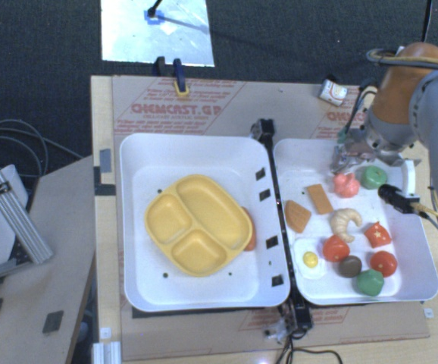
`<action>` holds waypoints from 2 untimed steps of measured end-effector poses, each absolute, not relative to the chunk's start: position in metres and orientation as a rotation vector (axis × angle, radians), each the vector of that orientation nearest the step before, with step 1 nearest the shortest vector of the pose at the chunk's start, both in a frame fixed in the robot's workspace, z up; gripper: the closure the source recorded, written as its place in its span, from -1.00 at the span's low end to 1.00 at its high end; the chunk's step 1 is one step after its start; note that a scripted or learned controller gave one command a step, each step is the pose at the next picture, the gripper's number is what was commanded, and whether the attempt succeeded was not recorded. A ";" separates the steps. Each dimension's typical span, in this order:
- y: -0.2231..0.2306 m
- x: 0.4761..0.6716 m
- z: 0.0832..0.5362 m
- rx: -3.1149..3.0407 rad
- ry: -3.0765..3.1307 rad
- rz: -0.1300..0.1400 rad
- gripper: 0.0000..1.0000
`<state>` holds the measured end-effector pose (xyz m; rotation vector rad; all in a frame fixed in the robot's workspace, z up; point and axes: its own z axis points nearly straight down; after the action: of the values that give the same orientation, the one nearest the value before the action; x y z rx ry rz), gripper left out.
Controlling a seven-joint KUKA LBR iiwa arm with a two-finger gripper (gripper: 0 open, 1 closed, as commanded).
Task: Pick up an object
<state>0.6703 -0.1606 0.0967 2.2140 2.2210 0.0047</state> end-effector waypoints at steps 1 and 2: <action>-0.178 0.670 0.191 2.216 2.218 0.006 1.00; -0.177 0.669 0.187 2.216 2.221 0.002 -1.00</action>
<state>0.6693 -0.1772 0.1868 2.2162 2.2214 0.0023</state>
